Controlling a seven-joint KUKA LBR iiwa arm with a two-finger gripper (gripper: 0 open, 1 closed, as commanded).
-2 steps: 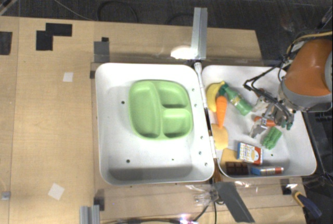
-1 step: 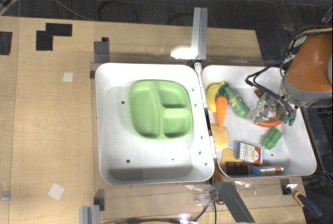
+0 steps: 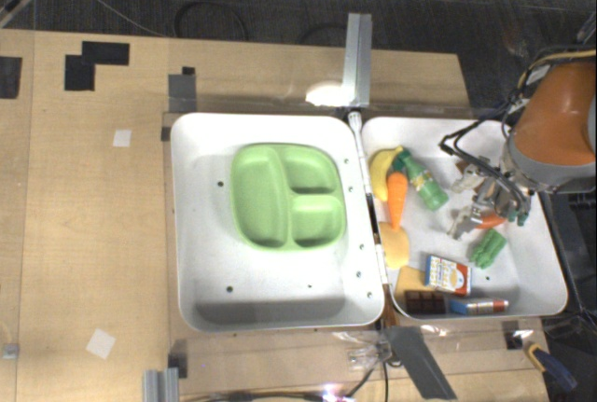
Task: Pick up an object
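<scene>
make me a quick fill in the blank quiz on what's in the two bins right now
1. The green divided tray lies in the ____ bin.
2. The carrot lies in the right bin, near its ____ wall.
3. The tool hangs over the ____ bin.
4. The small box has a blue top and lies nearer the ____ edge of its bin.

Missing words: left; left; right; front

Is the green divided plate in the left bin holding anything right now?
Empty. The green divided plate lies flat in the left bin, and all its compartments show bare green.
</scene>
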